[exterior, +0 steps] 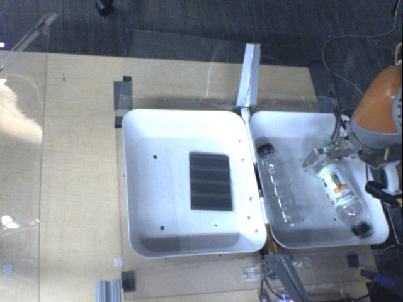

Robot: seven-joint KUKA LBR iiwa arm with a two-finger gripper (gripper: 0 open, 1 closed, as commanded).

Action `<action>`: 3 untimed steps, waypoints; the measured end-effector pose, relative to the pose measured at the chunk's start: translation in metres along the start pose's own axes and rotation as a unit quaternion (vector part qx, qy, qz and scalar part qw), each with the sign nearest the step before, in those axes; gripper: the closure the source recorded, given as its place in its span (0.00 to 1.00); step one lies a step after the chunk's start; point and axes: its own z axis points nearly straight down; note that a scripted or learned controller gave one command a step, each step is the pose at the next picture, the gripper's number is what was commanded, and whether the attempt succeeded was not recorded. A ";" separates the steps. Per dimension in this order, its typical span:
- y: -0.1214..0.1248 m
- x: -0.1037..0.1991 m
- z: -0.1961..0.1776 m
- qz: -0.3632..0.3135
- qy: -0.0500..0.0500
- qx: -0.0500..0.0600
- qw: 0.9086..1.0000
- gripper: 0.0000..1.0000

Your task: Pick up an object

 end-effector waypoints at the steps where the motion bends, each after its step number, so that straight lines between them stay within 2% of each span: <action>1: 0.029 0.001 0.000 -0.012 0.001 0.001 1.000 0.00; 3: -0.018 0.006 -0.001 -0.104 0.000 -0.003 0.995 0.00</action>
